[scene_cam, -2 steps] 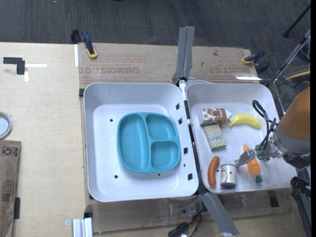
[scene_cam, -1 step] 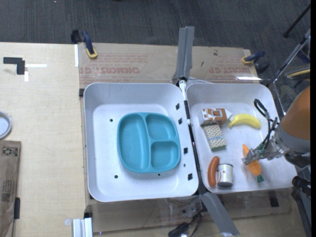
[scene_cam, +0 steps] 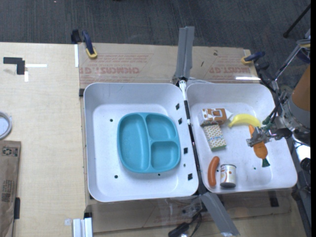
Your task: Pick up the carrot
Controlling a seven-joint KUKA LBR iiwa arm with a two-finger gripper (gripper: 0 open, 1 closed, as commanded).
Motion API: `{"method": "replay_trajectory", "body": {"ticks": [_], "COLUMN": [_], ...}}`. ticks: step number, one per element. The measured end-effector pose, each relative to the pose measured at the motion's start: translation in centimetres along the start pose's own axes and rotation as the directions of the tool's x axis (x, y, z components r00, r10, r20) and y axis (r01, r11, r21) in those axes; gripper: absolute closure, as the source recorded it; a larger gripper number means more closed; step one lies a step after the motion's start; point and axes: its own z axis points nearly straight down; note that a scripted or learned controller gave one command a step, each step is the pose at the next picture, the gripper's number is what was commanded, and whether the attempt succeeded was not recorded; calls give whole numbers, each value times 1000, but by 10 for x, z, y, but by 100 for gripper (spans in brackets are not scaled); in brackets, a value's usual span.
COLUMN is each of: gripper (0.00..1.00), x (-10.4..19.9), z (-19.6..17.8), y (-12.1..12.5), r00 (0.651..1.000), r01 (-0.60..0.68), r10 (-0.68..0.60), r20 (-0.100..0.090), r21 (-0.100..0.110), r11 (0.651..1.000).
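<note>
The carrot [scene_cam: 260, 150] is orange with a green tip and lies at a slant at the right side of the right bin [scene_cam: 237, 95]. Its upper end shows just below the banana [scene_cam: 244, 120]. My gripper [scene_cam: 257, 139] reaches in from the right and sits across the carrot's middle. Its metal fingers [scene_cam: 253, 142] are closed on the carrot, with orange showing above and below them. I cannot tell whether the carrot still touches the bin floor.
The right bin also holds a brown-and-white carton [scene_cam: 214, 115], a speckled bar [scene_cam: 215, 135], a sausage [scene_cam: 213, 171] and a small can [scene_cam: 227, 176]. A blue divided plate [scene_cam: 148, 142] lies in the left bin [scene_cam: 98, 132]. The bin's right wall is close behind the gripper.
</note>
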Motion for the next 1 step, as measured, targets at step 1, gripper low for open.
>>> {"method": "replay_trajectory", "body": {"ticks": [1], "gripper": [100], "x": [21], "z": [41], "y": [18], "r00": [984], "r01": [180], "r10": [-180], "r20": [-2], "r21": [2], "r11": [984]}}
